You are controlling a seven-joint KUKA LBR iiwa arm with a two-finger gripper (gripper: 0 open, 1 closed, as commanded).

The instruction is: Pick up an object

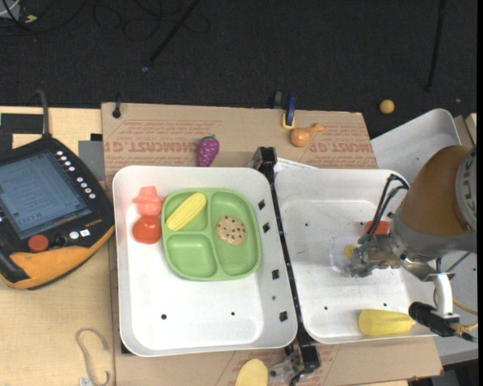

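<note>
Hand (356,262): low in right bin (322,207), finger state can't tell. Yellow object (384,322): right bin, near front rim. Left bin (193,320): green tray (212,260) w/ corn (184,211), cookie (231,230).

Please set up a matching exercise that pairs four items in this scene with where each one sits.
Things:
1. corn cob
2. cookie
3. purple grapes
4. yellow object

Places:
A. on the cardboard behind the left bin
B. near the front edge of the right bin
C. upper left compartment of the green tray
D. upper right compartment of the green tray

Pairs: 1-C, 2-D, 3-A, 4-B
</note>
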